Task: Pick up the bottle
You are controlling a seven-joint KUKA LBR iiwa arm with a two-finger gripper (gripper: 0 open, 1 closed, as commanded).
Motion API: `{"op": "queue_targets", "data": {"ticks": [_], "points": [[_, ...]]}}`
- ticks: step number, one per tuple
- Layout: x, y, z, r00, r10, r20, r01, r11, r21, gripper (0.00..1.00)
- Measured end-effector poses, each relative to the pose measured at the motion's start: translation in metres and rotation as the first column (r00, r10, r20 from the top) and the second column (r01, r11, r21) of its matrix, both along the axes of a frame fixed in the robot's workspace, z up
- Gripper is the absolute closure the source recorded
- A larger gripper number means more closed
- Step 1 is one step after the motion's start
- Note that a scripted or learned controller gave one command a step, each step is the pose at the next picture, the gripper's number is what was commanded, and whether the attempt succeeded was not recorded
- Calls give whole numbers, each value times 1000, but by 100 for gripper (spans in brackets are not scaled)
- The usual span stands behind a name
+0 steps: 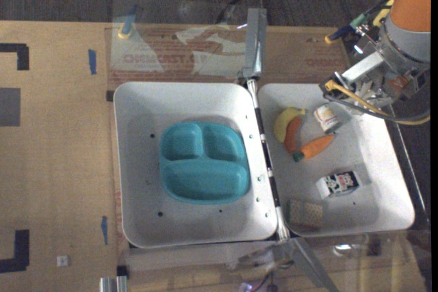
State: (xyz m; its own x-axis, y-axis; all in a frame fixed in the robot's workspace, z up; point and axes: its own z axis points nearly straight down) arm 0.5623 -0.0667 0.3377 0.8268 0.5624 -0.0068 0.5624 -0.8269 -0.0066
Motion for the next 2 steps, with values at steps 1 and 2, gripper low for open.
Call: {"op": "queue_targets", "data": {"ticks": [1, 2], "points": [[0, 0, 8, 1000, 2, -5, -2, 1000, 0, 100], [0, 0, 16, 1000, 2, -10, -2, 1000, 0, 100]]}}
